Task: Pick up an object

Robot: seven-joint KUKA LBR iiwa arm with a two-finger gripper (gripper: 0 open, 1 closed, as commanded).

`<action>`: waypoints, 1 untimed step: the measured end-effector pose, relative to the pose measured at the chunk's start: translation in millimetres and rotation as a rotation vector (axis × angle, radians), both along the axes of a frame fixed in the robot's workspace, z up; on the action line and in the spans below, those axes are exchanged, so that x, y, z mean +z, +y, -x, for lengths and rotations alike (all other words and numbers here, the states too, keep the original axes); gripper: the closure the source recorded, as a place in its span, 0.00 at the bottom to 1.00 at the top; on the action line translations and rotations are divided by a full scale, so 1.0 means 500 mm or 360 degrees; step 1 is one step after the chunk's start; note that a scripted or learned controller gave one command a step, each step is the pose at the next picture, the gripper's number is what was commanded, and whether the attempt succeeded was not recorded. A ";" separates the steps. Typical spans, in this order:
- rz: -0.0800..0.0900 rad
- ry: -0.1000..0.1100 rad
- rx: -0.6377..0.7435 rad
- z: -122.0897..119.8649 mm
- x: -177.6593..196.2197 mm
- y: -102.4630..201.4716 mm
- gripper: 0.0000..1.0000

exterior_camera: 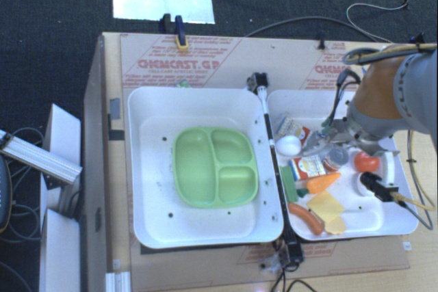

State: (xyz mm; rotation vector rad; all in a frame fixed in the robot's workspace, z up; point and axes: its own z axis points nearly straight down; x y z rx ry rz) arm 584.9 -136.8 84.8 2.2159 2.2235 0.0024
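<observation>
Your bench (205, 55) is a brown sheet printed "CHEMCAST GP" in red, standing on dark carpet, white panel beyond. Hand (320, 142) sits low in the right bin (404, 215); whether it's clenched or released, you cannot tell. Just left of it: white egg (288, 145). Just below: carrot (322, 182), printed carton (307, 166), text unreadable. Further left, green divided plate (215, 167) in the left bin (147, 147).

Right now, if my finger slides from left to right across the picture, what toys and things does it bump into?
Green divided plate → white egg → orange carrot → red tomato.
</observation>
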 end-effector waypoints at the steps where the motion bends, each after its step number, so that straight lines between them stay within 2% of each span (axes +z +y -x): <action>1: 0.0001 -0.0003 0.0001 -0.001 0.022 -0.001 1.00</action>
